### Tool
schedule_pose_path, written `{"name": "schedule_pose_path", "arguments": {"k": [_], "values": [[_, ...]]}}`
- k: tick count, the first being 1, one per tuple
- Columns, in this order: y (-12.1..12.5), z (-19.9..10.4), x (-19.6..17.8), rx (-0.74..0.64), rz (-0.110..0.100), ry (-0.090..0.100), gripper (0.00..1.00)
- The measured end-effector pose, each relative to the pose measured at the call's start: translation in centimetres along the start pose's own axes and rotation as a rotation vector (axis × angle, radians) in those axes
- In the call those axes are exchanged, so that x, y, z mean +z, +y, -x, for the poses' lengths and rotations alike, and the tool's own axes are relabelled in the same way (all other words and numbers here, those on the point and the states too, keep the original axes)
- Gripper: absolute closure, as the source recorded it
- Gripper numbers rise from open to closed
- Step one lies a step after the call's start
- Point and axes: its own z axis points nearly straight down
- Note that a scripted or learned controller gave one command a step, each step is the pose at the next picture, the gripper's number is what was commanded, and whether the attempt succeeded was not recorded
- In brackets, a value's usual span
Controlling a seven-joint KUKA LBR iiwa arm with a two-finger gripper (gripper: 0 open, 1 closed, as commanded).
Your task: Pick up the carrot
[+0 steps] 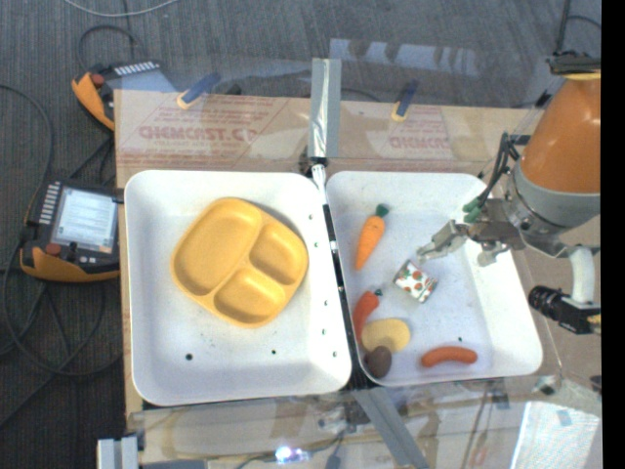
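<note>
The gripper (437, 249) hangs spread and empty over the right bin (508, 345), apart from the carrot (368, 238); descending here risks grabbing the patterned cube (415, 281) (nearer).

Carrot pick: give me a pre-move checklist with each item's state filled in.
1. Carrot in plain sight in the right bin: ok.
2. Carrot free of neighbours, with bare floor on all sides: ok.
3. Pincer over the carrot: not ok, it sits to the camera's right of it, nearer the small patterned cube.
4. Pincer free of any load: ok, nothing shows between its tips.
5. Path from pincer to carrot: ok, bare bin floor lies between them.
6. Lookalike risk: not ok, a second orange piece lies near the bin's front by the divider; aim at the one with the green top.
</note>
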Motion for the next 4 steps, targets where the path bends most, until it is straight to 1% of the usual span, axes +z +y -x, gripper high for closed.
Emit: {"name": "schedule_pose_path", "arguments": {"k": [1,2,3,4], "values": [[1.4,-2.7,10.2,0.041,-0.002,0.000,0.00],[6.6,-1.1,16.4,0.119,0.005,-0.001,0.00],[12.0,0.8,16.8,0.247,0.013,-0.003,0.00],[14.7,-0.7,17.0,0.182,-0.039,-0.021,0.00]]}}
